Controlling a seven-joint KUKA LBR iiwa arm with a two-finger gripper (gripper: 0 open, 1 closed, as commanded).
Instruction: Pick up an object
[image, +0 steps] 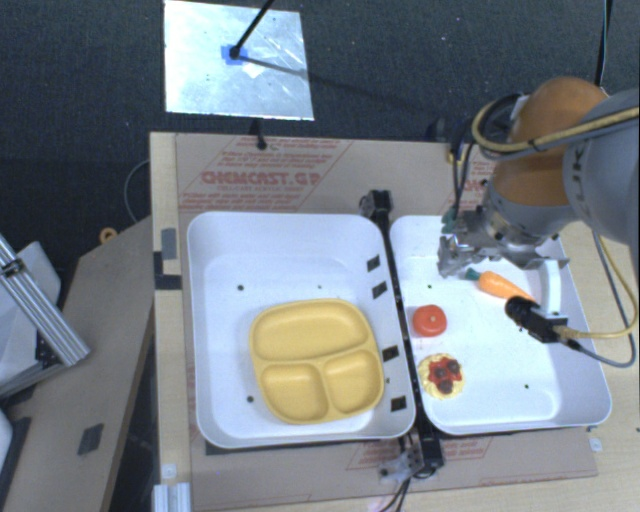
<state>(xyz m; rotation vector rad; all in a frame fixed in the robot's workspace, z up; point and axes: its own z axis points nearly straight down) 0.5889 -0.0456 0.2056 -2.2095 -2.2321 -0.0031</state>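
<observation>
In the right bin (560, 385) lie three small items. An orange carrot-shaped piece (502, 286) rests near the bin's upper middle, a round red piece (430, 320) sits by the left wall, and a small yellow disc with red and dark topping (443, 375) lies below it. My gripper (462, 260) hangs low over the upper left of this bin, just left of the carrot's near end. I see nothing held in it.
The left bin (220, 300) holds a yellow three-compartment plate (315, 358). A black divider with clips (392, 300) runs between the bins. A black connector on a yellow cable (532, 320) hangs off the arm over the right bin. A shiny metal sheet (238, 62) lies beyond the bench.
</observation>
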